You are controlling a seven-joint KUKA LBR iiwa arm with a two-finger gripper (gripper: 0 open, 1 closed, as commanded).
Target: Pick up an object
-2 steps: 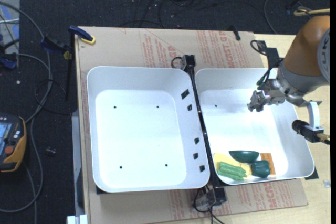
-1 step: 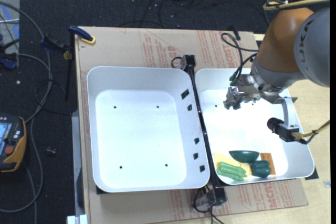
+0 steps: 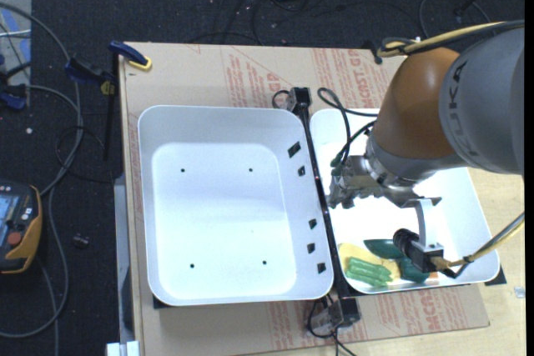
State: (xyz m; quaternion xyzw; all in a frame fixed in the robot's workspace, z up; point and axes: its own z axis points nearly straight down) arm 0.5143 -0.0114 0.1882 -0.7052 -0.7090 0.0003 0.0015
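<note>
Ridged green piece [image 3: 365,271] seen at near end of right bin [image 3: 467,204]. Yellow piece [image 3: 354,252] laid just behind it, touching; teal piece [image 3: 385,247] beside. End effector [image 3: 342,189] positioned farther in, over bin's left side, apart from all three pieces; whether wide or narrow cannot be told. Left bin [image 3: 225,196] set alongside on tabletop [image 3: 242,67]. Clamp [image 3: 129,56] fixed at far left corner.

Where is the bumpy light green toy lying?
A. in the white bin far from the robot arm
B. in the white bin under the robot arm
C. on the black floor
B: the bumpy light green toy lies in the shallow white bin beneath the grey and orange arm.
</note>
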